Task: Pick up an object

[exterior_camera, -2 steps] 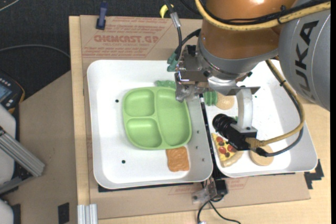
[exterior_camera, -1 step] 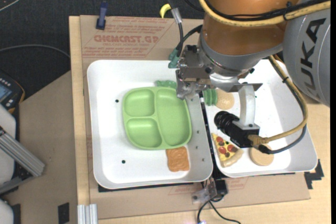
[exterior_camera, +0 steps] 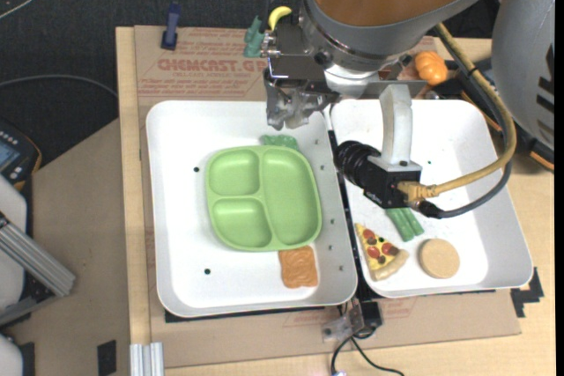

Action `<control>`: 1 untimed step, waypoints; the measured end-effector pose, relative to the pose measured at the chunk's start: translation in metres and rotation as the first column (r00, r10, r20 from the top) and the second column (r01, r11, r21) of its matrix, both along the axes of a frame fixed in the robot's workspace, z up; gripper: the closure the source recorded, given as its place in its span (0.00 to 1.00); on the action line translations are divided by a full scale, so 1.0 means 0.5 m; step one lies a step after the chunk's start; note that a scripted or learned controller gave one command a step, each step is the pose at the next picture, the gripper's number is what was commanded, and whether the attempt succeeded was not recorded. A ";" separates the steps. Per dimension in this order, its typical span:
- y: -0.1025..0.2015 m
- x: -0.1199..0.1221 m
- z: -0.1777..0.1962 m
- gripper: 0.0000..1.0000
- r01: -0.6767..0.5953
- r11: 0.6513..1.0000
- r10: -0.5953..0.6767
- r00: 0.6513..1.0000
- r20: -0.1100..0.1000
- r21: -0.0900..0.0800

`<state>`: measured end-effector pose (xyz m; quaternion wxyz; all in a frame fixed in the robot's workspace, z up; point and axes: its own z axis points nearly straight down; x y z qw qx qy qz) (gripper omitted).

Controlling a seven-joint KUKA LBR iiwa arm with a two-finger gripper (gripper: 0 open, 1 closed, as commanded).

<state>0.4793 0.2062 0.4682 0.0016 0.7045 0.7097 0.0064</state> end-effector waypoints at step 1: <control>-0.115 -0.002 -0.234 1.00 0.013 1.000 -0.014 1.000 -0.024 -0.013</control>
